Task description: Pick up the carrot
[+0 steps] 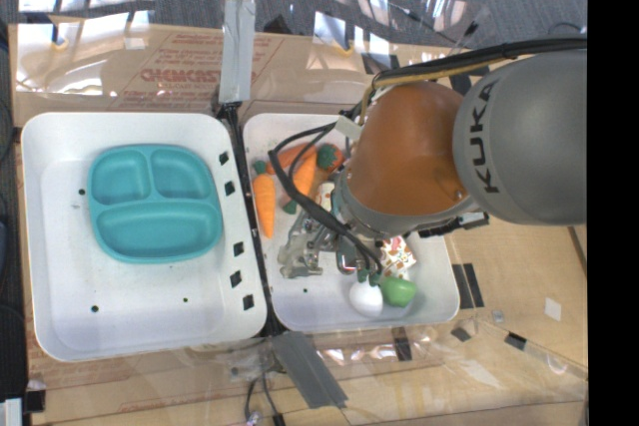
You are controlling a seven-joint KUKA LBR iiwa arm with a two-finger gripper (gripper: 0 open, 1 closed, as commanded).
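Observation:
Two orange carrots lie in the right bin. One carrot lies lengthwise along the bin's left wall, its green top pointing to the far side. A second carrot lies slantwise just right of it, partly under the arm's orange band. My gripper hangs low over the middle of the bin, to the right of and nearer than the first carrot. I see no carrot in it.
A teal divided plate sits in the left bin. In the near right corner of the right bin lie a white rounded item, a green one and a red-and-white patterned one. The arm's body hides the bin's right half.

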